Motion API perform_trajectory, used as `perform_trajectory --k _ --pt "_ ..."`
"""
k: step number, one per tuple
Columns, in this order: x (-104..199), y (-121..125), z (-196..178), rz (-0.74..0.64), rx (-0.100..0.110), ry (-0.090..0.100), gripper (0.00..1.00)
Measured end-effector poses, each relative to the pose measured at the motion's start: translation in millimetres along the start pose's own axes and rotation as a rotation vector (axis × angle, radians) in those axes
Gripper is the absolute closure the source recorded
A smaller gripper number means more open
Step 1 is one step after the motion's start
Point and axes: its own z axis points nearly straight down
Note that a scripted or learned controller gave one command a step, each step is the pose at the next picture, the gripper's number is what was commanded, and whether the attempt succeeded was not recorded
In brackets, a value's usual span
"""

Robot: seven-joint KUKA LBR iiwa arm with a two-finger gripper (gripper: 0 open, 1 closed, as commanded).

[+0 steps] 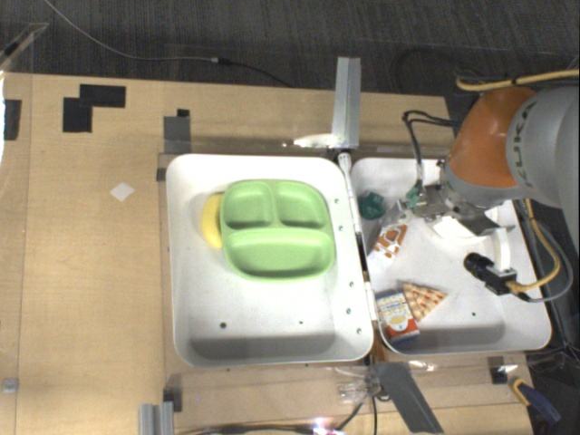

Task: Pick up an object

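Arm w/ orange band over R bin (535, 329); gripper (426, 199) low near its back-left, fingers' state can't tell. Just beside: teal object (371, 206), red-white packet (391, 239). Front: carton (397, 314), waffle-pattern piece (423, 297). Labels unreadable. L bin (195, 333): green divided tray (275, 227) over yellow item (210, 220).

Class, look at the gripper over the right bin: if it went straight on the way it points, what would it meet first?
Probably the small orange-and-white packet, lying just down-left of the gripper on the right bin floor; depth is unclear, so it may meet bare floor first.
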Motion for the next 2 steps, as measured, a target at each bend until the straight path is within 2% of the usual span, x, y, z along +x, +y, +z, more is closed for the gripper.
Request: perform_trajectory --k 1,2 --pt "-17.4 71.1 19.3 0.002 0.038 0.012 0.00" --pt "-2.1 -2.6 -20.5 -0.012 0.048 0.018 0.00"
